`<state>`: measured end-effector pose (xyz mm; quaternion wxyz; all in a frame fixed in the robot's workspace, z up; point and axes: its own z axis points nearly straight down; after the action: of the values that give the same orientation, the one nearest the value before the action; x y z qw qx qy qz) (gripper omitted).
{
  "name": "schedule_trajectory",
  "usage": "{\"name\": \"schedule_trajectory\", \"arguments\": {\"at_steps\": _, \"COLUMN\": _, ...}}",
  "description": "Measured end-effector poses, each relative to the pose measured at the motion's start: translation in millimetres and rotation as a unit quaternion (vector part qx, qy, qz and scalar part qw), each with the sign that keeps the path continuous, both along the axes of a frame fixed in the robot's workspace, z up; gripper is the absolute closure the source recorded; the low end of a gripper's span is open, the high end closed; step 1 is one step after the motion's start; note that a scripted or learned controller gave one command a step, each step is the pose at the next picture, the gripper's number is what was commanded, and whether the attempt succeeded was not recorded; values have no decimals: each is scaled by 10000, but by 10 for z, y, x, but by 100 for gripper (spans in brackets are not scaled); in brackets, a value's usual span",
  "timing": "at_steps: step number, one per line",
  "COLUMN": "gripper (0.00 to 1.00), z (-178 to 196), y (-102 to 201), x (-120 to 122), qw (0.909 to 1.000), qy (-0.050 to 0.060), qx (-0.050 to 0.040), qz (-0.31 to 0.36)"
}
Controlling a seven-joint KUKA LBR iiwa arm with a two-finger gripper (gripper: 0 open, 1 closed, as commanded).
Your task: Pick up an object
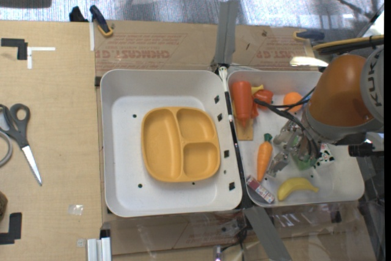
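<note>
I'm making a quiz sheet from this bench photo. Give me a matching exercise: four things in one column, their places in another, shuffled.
Things:
1. divided yellow plate
2. banana
3. scissors
4. carrot

Places:
A. on the bench, left of both bins
B. near front edge of right bin
C. middle of left bin
D. right bin, just left of the gripper

Pairs: 1-C, 2-B, 3-A, 4-D

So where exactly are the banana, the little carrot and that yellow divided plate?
banana (pixel 297 187): camera view, middle of its curved body, right bin.
carrot (pixel 263 160): camera view, middle of its orange body, right bin.
yellow divided plate (pixel 160 145): camera view, floor of its long left compartment, left bin.
</note>
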<state>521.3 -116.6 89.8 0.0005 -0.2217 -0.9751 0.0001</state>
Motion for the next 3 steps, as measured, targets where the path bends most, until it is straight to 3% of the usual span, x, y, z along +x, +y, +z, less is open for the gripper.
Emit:
{"name": "schedule_trajectory", "arguments": {"at_steps": 1, "gripper": 0, "z": -14, "y": 174, "x": -15, "qw": 9981, "qy": 19, "qx": 3, "qz": -614}}
{"name": "schedule_trajectory", "arguments": {"at_steps": 2, "gripper": 0, "z": -12, "y": 214, "x": -263, "qw": 9978, "qy": 17, "qx": -1, "qz": -664}}
{"name": "schedule_trajectory", "arguments": {"at_steps": 3, "gripper": 0, "z": 13, "y": 218, "x": -410, "qw": 9921, "qy": -39, "qx": -13, "qz": -1257}}
